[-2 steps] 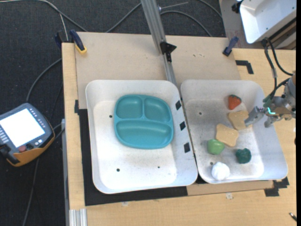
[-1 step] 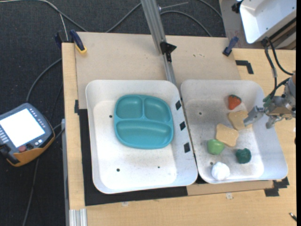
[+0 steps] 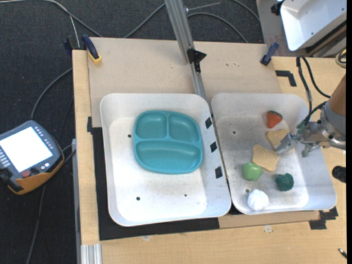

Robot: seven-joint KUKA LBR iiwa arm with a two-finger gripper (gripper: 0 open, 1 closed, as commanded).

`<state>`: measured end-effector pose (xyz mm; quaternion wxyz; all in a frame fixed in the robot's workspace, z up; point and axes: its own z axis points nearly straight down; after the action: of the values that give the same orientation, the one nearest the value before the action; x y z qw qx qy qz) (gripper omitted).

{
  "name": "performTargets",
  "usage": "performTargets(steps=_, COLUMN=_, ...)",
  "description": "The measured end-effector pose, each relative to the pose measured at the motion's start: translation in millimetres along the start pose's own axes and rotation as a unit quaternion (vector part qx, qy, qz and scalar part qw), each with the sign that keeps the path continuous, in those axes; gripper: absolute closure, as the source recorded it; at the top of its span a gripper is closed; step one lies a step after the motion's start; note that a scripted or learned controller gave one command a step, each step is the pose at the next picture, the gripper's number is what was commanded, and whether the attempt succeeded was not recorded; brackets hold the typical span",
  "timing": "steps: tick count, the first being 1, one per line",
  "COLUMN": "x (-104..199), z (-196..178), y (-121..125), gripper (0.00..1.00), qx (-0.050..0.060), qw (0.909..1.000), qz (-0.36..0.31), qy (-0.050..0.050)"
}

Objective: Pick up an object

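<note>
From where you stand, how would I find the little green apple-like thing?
Look in the right-hand white bin, among the small objects near its front. The green apple lies just below a tan slice and above a white ball. It is lighter and rounder than the dark green piece on its right.

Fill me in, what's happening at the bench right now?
The arm reaches in from the right over the right bin, its gripper low beside a tan block near the bin's far side. Nothing is visibly held yet. Also in that bin: a red strawberry-like piece, a second tan slab, a green apple-like piece, a dark green piece and a white ball. The left bin holds a teal divided plate.
</note>
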<state>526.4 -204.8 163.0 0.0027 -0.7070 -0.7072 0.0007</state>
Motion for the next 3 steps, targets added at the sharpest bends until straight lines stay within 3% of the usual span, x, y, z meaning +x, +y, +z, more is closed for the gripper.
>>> performTargets(steps=1, x=7.3, z=59.9, y=-5.4, gripper=0.00, qx=0.001, qw=1.0000, qz=0.000, qy=0.001)
performTargets(steps=2, x=6.6, z=72.8, y=-2.0, gripper=0.00, qx=-0.005, qw=1.0000, qz=0.000, qy=-0.001)
performTargets(steps=3, x=7.8, z=60.1, y=0.5, gripper=1.00, qx=-0.009, qw=1.0000, qz=-0.001, qy=0.000)
